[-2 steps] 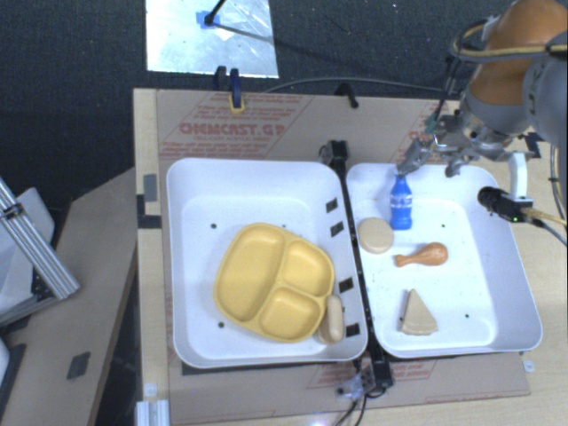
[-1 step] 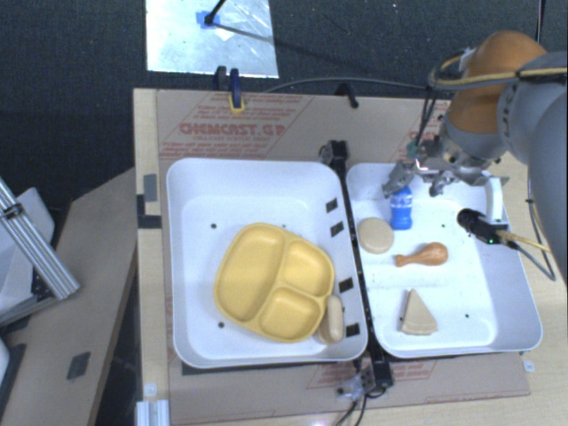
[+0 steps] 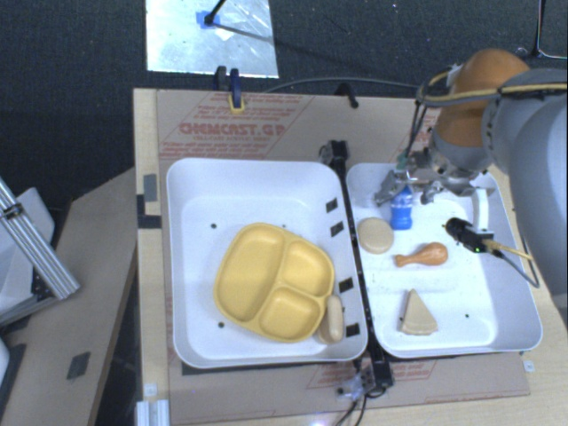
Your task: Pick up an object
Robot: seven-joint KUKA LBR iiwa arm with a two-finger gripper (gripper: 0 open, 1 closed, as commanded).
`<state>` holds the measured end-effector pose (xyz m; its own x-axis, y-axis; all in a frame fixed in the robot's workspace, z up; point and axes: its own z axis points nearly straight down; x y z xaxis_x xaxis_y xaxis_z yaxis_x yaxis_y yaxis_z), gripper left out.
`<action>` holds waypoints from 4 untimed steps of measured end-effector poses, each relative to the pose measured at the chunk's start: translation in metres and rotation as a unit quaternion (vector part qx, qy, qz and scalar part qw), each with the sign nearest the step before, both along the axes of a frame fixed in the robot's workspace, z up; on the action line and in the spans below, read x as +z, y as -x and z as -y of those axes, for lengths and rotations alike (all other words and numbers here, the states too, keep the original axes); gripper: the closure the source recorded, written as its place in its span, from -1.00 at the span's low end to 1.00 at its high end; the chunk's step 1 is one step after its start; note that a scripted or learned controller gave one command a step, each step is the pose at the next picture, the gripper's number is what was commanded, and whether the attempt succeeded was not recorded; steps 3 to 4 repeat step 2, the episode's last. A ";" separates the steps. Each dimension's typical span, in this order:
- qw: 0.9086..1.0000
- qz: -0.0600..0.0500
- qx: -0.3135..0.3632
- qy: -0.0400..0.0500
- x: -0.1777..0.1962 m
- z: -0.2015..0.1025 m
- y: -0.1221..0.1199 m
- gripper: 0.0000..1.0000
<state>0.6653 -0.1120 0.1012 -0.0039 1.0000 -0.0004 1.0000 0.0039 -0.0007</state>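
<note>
The left white plastic bin point(image 3: 191, 264) holds a yellow plastic divided plate point(image 3: 271, 278) with three compartments, lying flat near the bin's middle. A small pale tan bread-roll-shaped piece point(image 3: 333, 318) rests just beside the plate's right edge, against the black divider point(image 3: 348, 238) that separates the two bins; it likely settled there because the bin floor meets the wall at that spot.

Taking that divider as the landmark, the right white bin point(image 3: 515, 322) begins just past it. Nearest the divider lies a round beige disc like a biscuit point(image 3: 375, 235). Up and right of the disc stands a small blue bottle-shaped object point(image 3: 402, 211), upright. Further from the divider lies a brown toy drumstick point(image 3: 424, 256), its thin end pointing back toward the divider, and below it a tan wedge like a cheese slice point(image 3: 417, 314).

The end effector point(image 3: 410, 185) hangs directly over the blue object, which appears to be the thing chosen for pickup, probably because it stands tall and apart from its neighbours. Whether the end effector is spread or pressed together cannot be told from this slant, nor whether it touches the blue object. The grey arm with its orange band point(image 3: 479, 87) reaches in from well right of the divider.

The pick seems at its approach stage.
</note>
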 end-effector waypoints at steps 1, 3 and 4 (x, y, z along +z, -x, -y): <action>1.000 0.001 0.001 0.000 -0.017 0.000 -0.001 -1.00; 1.000 0.003 0.002 0.000 -0.004 0.000 -0.002 1.00; 1.000 0.003 0.002 0.000 -0.004 0.000 -0.002 1.00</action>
